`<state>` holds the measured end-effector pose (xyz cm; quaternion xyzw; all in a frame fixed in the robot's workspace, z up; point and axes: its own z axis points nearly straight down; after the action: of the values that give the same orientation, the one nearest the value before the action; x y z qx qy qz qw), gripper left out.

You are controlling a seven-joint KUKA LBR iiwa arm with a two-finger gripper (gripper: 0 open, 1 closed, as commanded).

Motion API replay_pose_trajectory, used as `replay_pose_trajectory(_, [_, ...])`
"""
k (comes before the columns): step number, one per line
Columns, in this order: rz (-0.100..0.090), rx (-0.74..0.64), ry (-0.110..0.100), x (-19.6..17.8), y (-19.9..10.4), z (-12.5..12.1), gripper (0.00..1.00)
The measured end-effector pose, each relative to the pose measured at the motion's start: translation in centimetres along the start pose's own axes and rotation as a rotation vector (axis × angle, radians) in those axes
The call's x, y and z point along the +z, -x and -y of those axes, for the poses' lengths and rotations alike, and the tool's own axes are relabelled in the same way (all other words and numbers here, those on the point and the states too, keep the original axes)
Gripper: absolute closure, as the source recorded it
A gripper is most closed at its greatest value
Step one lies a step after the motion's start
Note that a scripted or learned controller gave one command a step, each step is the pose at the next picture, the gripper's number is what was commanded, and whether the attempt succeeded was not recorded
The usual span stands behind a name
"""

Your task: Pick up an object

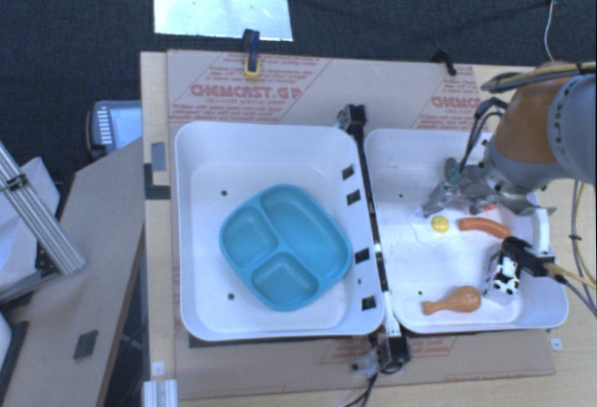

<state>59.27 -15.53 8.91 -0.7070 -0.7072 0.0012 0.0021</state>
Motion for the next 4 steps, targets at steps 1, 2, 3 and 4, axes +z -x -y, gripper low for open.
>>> replay_pose_trajectory(1, [0.003,0.0,0.007,-1.3,0.1,-0.2,1.0])
replay_pose_trajectory(2, [0.003,-0.004,0.01,-5.7,0.1,-0.8,1.0])
replay_pose_trajectory(3, [0.004,-0.001,0.012,-11.6,0.8,-0.4,1.0])
replay_pose_trajectory(4, [0.003,-0.003,0.008,-13.1,0.8,-0.5,1.0])
